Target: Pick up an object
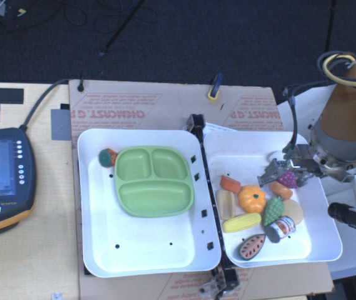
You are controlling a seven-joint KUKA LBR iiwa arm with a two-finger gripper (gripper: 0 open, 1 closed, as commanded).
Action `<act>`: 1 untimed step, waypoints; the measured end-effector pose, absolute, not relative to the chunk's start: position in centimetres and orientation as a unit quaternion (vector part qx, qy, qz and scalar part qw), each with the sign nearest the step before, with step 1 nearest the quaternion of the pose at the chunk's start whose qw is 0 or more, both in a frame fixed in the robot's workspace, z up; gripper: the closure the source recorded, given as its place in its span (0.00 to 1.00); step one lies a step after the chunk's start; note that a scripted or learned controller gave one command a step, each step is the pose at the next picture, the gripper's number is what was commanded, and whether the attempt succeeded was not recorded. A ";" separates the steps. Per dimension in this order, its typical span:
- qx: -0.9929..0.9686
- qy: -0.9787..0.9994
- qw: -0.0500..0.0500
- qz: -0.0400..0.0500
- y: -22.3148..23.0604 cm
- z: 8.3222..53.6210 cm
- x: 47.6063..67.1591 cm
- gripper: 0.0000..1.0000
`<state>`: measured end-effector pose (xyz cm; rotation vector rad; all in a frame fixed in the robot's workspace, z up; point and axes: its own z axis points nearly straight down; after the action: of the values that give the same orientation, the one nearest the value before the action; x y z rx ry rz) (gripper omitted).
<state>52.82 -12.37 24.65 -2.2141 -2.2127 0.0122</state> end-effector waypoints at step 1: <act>-0.707 -0.707 0.002 0.001 -12.4 25.2 53.0 0.00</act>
<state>53.00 -12.40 25.15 -2.2180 -2.2195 0.0030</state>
